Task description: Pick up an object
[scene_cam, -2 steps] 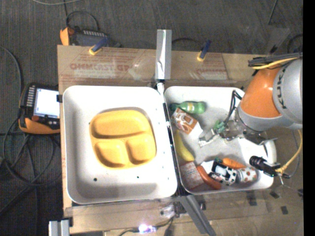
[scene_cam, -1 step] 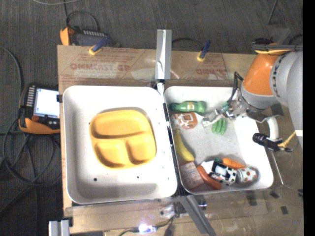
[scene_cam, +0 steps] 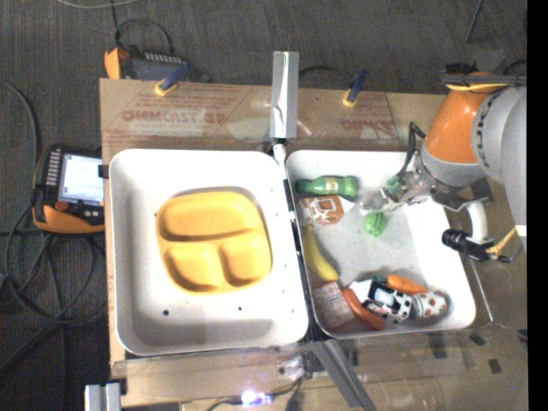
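Note:
My gripper (scene_cam: 384, 202) hangs over the upper middle of the right bin (scene_cam: 445, 255), reaching in from the right under the orange-banded wrist (scene_cam: 458, 131). A small green object (scene_cam: 374, 223) lies or hangs right below the gripper tip; whether it is touching the gripper is unclear. To its left, a green bottle (scene_cam: 330, 185) lies on its side near the bin's back wall. An orange-and-white packet (scene_cam: 323, 210) rests just in front of the bottle.
A yellow banana (scene_cam: 320, 260) lies along the right bin's left wall. At the front sit a brown packet (scene_cam: 330, 303), a red sausage (scene_cam: 364, 312), a black-and-white toy (scene_cam: 387, 299) and a carrot (scene_cam: 405, 283). The left bin (scene_cam: 128, 255) holds a yellow compartment tray (scene_cam: 214, 238).

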Controlling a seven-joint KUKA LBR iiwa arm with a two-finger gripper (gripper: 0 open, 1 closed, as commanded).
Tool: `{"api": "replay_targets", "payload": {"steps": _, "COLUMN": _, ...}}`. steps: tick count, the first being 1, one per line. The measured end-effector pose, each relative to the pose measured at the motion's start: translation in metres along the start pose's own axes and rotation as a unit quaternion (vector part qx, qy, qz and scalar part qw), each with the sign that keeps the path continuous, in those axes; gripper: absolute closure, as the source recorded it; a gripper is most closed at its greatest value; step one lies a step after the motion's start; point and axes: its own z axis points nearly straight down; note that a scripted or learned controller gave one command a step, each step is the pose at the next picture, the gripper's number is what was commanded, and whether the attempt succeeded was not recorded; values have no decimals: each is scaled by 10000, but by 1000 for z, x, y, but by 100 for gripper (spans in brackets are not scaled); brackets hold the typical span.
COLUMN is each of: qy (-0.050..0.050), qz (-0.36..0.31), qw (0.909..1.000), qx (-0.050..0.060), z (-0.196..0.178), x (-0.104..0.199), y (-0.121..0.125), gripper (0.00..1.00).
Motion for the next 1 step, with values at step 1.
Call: {"api": "replay_targets", "payload": {"steps": 1, "qy": 38, "qz": 327, "qw": 9994, "qx": 73, "z": -84, "x": 53, "y": 2, "gripper": 100}}
